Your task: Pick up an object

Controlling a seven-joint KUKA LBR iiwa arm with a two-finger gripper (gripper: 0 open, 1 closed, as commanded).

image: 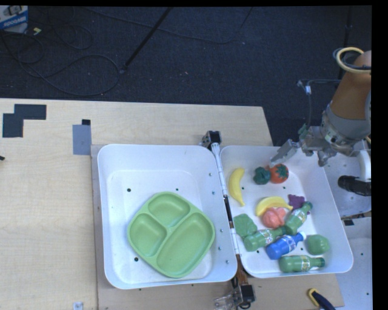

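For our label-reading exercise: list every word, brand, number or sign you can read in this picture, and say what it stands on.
No text can be read here.
The blue and white box at the top left corner carries print, too blurred to read.
The blue bottle and the green bottles in the right bin have labels, too small to read.
The green divided plate bears no marking.

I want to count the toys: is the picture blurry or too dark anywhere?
Camera view: the toys are lit evenly and fairly sharp, like the blue bottle; the floor behind is dark; the white bin looks bright; the arm is a bit soft.
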